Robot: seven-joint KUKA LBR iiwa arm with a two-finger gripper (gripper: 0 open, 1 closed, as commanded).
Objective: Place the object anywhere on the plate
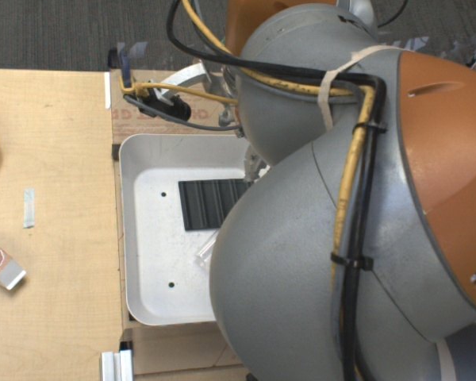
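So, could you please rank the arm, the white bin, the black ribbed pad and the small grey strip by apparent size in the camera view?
1. Arm, though it is nearest the camera
2. White bin
3. Black ribbed pad
4. Small grey strip

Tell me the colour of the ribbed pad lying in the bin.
Black, with lengthwise ribs; seen in the camera view.
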